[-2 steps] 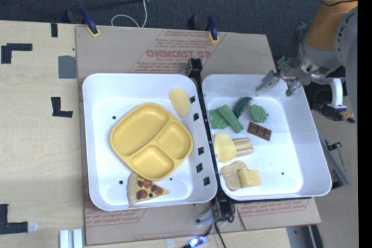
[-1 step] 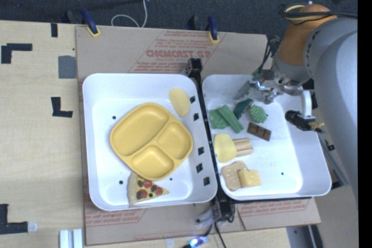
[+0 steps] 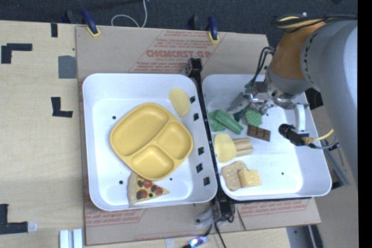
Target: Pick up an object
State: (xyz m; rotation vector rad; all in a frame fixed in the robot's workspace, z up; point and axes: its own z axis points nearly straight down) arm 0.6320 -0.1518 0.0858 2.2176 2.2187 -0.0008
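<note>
The pincer (image 3: pixel 251 103) hangs low in the right bin (image 3: pixel 290 180), just above a green waffle-textured piece (image 3: pixel 253 118) and right of a green ridged block (image 3: pixel 224 121); whether it is released or clenched cannot be told. Below the waffle piece lies a brown chocolate bar (image 3: pixel 259 134). Nearer the front sit a pale yellow ice-cream bar (image 3: pixel 228 147) and a slice of toast with butter (image 3: pixel 239 176). Left of this bin, the left bin (image 3: pixel 93 96) holds a yellow divided plate (image 3: pixel 151 140), a yellow chip (image 3: pixel 180 101) and a pizza slice (image 3: pixel 143 189).
</note>
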